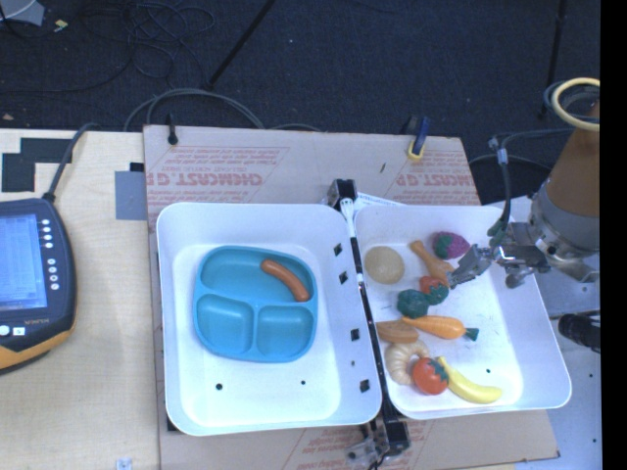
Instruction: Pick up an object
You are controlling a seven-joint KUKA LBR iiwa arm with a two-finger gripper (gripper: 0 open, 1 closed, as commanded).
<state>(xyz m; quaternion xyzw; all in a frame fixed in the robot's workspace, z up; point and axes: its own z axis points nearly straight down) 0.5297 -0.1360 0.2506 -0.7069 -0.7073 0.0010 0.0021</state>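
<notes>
The right bin (534,355) holds several toy foods. Among them are a purple piece (450,244), a small orange stick (426,257), a beige round (384,264), a red piece (432,284), a green broccoli (415,303), a carrot (439,327), a tomato (429,376) and a banana (473,389). My gripper (462,271) reaches in from the right, low over this bin. It sits just right of the red piece and below the purple one. Nothing is visibly held in it.
The left bin (181,262) carries a blue divided plate (250,326) with a sausage (285,278) on it. A teach pendant (29,272) lies on the bench at far left. Cardboard (294,169) underlies both bins, and a blue clamp (419,137) sits at its back edge.
</notes>
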